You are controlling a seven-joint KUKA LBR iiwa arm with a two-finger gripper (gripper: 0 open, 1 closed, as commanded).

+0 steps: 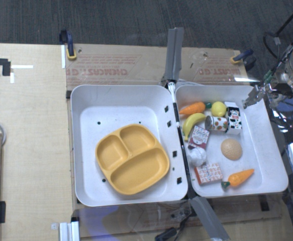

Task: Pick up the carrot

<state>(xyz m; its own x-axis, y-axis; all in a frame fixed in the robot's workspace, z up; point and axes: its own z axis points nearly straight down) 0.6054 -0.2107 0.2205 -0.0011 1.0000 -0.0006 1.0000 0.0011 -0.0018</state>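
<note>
Nearest carrot [240, 177] lies well apart from end effector [252, 98]; grip state unclear.

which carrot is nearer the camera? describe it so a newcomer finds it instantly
Start at the right-hand white bin. Go to its near edge, right of the small red carton. The carrot lies there: orange, tapered, green stub at its left end, apart from the second carrot at the far side.

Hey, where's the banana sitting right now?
The banana lies in the right bin, near its left wall, just below a carrot and left of the lemon.
</note>
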